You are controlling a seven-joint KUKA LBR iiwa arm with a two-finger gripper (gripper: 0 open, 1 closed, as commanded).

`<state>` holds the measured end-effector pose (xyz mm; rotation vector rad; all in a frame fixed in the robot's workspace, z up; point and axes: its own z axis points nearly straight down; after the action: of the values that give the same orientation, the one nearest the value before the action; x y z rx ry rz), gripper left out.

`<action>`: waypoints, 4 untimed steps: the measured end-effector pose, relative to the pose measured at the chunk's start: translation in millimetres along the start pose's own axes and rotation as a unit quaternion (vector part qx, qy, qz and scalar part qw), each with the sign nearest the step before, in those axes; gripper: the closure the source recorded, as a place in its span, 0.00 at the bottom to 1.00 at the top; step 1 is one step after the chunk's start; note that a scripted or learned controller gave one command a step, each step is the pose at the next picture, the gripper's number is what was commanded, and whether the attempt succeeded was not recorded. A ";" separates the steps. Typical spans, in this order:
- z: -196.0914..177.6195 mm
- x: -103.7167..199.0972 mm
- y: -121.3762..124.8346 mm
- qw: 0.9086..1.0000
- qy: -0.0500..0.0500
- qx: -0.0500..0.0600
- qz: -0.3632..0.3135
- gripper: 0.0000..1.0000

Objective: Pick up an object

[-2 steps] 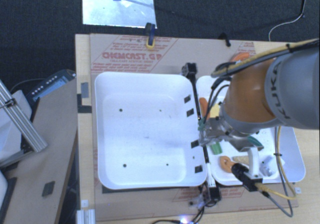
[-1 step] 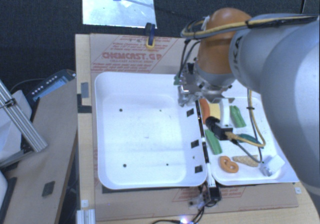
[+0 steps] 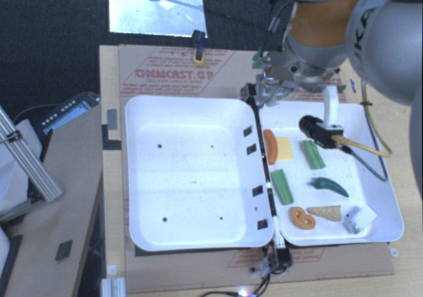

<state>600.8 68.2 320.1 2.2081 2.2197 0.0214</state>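
Half the right bin under the arm

The arm is cut off by the top and right edges. The far rim of the right bin is covered by it. Whether the end effector, above that bin's far left corner, is open cannot be told.

Two white bins: left bin, right bin. Green sticks, two. Carrot, one. Yellow cheese slice, one. Dark green pepper, one. Pretzel, one.
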 end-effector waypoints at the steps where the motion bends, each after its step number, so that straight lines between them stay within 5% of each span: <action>1: -19.9 -7.3 -9.5 1.000 -0.001 0.006 0.001 1.00; 2: -87.2 121.2 -41.8 1.000 0.003 0.005 -0.007 1.00; 3: 54.8 112.5 -119.5 1.000 -0.003 0.017 0.002 1.00; 4: -32.0 165.1 -84.8 1.000 0.002 0.003 -0.001 1.00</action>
<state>514.6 232.8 351.0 2.2094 2.2277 0.0186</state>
